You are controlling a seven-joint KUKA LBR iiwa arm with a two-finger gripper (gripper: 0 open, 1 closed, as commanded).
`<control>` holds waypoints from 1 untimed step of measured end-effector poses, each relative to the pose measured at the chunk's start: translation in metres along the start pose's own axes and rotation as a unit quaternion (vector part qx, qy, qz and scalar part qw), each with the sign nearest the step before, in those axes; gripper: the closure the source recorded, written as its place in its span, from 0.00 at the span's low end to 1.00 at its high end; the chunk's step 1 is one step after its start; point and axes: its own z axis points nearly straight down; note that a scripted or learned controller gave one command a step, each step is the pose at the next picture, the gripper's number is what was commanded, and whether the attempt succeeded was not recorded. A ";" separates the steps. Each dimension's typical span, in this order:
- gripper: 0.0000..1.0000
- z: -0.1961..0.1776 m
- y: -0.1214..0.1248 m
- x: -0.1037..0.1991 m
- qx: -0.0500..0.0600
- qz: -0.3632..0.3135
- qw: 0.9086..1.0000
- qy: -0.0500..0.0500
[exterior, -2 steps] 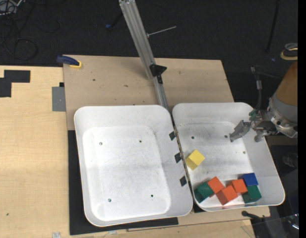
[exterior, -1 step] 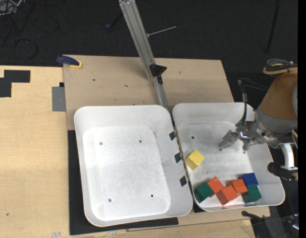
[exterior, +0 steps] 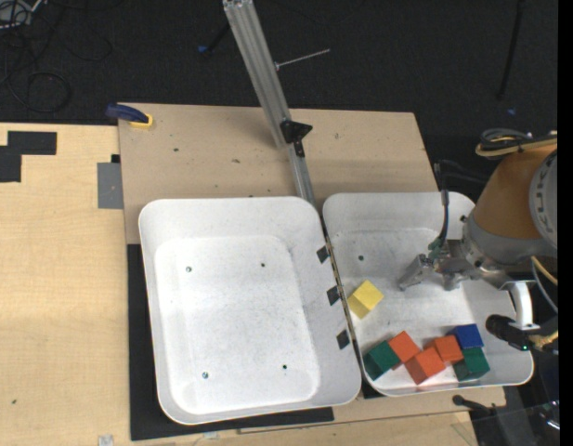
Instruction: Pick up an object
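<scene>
In the right bin (exterior: 388, 214) a yellow block (exterior: 366, 298) lies near the left wall. Several blocks cluster along the bin's front edge: a green block (exterior: 382, 358), an orange block (exterior: 404, 347), a second orange block (exterior: 425, 366), a third orange block (exterior: 447, 348), a blue block (exterior: 468, 336) and a dark green block (exterior: 472, 366). My gripper (exterior: 427, 271) hangs over the middle of the right bin, right of the yellow block and above the cluster, apart from all of them. Nothing shows in its grasp.
The left bin (exterior: 165, 249) lies beside the right one, with black clips along the shared wall. A slanted metal rail (exterior: 263, 72) rises behind the bins. The arm's orange band (exterior: 509, 198) stands at the right edge.
</scene>
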 end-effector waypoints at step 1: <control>1.00 -0.011 0.000 -0.001 0.000 0.002 1.000 0.000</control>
